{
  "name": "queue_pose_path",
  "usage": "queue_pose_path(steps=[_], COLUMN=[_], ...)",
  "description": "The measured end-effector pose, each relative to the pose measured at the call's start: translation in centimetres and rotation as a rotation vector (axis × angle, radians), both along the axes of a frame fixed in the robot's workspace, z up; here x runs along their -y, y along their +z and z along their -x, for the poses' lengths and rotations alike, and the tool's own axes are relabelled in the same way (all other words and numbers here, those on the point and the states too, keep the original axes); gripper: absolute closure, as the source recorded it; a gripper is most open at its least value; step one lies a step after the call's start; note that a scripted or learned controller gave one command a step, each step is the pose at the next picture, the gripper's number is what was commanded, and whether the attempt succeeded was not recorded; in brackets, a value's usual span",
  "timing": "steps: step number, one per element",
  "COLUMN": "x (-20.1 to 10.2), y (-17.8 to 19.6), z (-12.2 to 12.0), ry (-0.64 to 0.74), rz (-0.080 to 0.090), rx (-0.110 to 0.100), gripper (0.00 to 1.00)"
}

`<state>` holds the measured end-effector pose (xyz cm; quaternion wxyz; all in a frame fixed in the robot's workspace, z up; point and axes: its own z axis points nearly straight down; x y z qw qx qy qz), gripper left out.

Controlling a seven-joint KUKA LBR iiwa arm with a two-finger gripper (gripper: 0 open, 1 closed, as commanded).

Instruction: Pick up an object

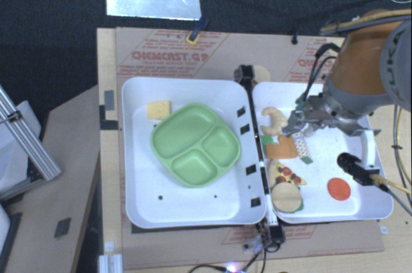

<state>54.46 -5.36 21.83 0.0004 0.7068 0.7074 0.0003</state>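
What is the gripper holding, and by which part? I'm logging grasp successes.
Cannot be told: the gripper sits low by the croissant, but nothing shows between its fingers.

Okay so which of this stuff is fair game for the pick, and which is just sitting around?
In play, right bin near the claw:
croissant
orange card
pizza slice
round bun
red disc

Lying about, left bin:
green divided plate
yellow sponge
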Motion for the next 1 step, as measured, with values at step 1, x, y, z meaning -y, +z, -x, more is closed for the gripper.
queue_pose_path(steps=[1], x=[-0.77], y=[1.42], z=[-0.22], ry=[0.004], rz=[-0.001], rx=[0.001], gripper=[1.00])
